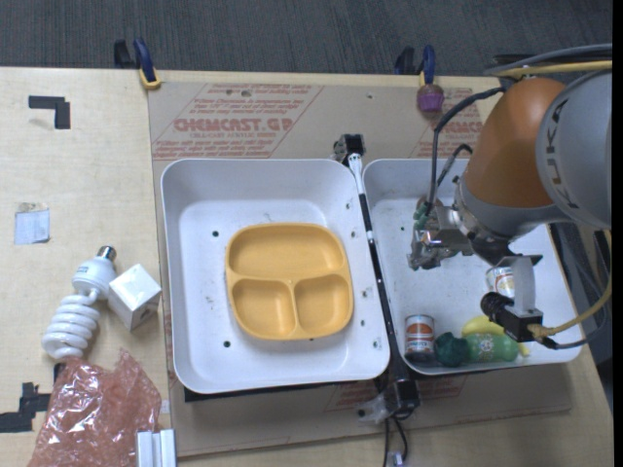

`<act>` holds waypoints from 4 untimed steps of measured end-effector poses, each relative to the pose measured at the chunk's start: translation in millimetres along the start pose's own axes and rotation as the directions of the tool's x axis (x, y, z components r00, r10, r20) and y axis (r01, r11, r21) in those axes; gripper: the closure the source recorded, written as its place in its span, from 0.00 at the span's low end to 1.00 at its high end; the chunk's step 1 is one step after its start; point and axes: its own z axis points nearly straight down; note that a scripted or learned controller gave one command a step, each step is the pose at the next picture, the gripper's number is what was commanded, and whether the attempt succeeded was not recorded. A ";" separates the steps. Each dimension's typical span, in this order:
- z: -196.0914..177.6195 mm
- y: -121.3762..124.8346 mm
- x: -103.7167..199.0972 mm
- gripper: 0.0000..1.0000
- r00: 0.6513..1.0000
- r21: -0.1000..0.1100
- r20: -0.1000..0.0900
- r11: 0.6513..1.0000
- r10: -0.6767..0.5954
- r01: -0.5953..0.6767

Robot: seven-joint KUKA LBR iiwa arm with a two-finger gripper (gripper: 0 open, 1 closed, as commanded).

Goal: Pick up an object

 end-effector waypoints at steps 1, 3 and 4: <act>71.1 -47.4 -74.5 0.00 1.000 0.001 0.000 1.000 0.003 -0.003; 90.4 -32.7 -64.5 1.00 1.000 -0.001 0.000 1.000 0.003 -0.003; 0.3 31.1 -6.0 1.00 1.000 0.001 0.001 1.000 -0.001 0.001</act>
